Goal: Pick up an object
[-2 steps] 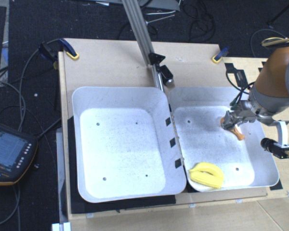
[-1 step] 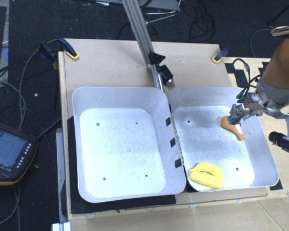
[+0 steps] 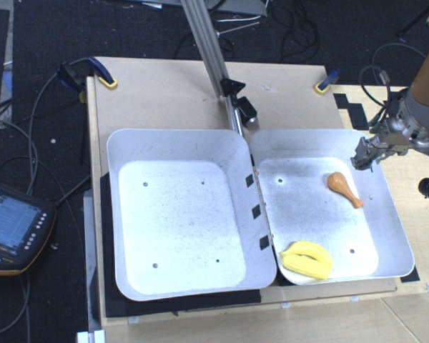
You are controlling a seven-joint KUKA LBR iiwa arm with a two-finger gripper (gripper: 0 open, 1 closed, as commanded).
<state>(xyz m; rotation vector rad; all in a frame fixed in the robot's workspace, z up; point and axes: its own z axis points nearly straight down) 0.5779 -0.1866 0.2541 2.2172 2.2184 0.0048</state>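
so far the pick looks barely begun. the gripper hangs over the upper right rim of the right bin, at about two o'clock from that bin's middle, and whether the claw is open or closed cannot be told at this size; nothing shows in it. two candidates lie in that bin: an orange drumstick-shaped toy just beside the gripper, toward seven o'clock from it, resting on the bin floor, and a yellow banana-like toy well apart at the bin's lower edge, near six o'clock. both appear untouched. the left bin sits alongside at nine o'clock. judged from this, what is left is the descent, the closing on an object, most likely the orange one, and the lift.
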